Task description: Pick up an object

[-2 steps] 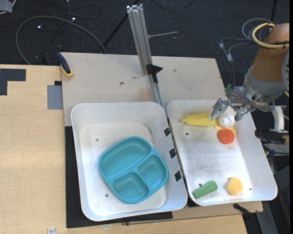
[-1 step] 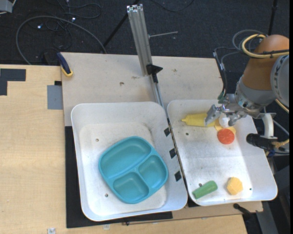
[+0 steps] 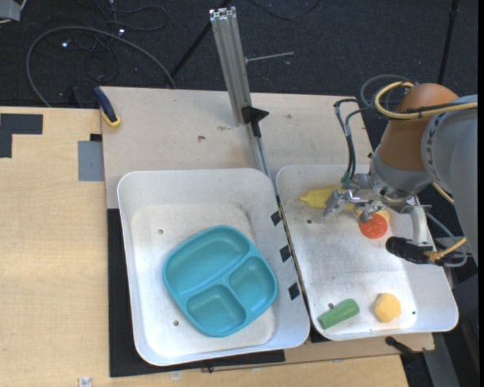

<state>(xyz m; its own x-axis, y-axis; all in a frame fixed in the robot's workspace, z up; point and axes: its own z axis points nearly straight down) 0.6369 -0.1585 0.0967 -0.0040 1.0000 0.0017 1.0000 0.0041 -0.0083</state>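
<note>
In the right bin [image 3: 347, 256], a yellow object [image 3: 313, 197] lies near the far edge, with a red round object [image 3: 373, 226] a little to its right. My gripper [image 3: 348, 201] hangs low between these two, just right of the yellow object and above-left of the red one. Nothing can be seen held in it. Near the bin's front edge lie a green cylinder-like object [image 3: 337, 314] and an orange-yellow lump [image 3: 387, 306], well away from the gripper.
The left bin [image 3: 145, 216] holds a blue divided tray [image 3: 219, 279]. A metal post [image 3: 234, 71] rises behind the bins, near the divide between them. Cables loop around the arm's wrist [image 3: 403, 143] at the right.
</note>
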